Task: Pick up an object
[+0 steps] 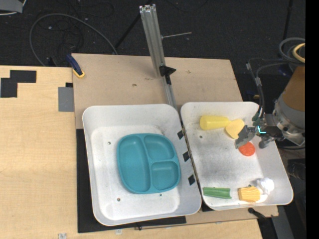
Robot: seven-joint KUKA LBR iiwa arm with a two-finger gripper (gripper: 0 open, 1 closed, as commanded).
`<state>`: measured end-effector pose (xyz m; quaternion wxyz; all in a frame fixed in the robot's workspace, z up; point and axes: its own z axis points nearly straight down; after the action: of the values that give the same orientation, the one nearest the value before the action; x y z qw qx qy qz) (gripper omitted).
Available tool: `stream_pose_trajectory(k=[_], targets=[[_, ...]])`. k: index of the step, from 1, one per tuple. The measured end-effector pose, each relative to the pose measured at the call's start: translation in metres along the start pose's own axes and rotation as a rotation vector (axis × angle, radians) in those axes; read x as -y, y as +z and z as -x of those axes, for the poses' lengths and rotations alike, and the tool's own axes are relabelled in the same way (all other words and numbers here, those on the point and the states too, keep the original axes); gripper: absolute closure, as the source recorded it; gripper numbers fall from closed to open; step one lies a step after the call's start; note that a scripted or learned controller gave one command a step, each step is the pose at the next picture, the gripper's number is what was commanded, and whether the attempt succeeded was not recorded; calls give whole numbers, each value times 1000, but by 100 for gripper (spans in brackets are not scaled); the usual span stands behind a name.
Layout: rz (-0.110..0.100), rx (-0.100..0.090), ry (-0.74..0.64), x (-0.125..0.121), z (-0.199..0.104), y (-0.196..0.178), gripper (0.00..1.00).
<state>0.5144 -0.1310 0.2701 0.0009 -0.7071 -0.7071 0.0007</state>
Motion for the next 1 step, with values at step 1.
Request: stream_pose_trajectory(k=[1], targets=[[1,0,0,0,0,0,0]])
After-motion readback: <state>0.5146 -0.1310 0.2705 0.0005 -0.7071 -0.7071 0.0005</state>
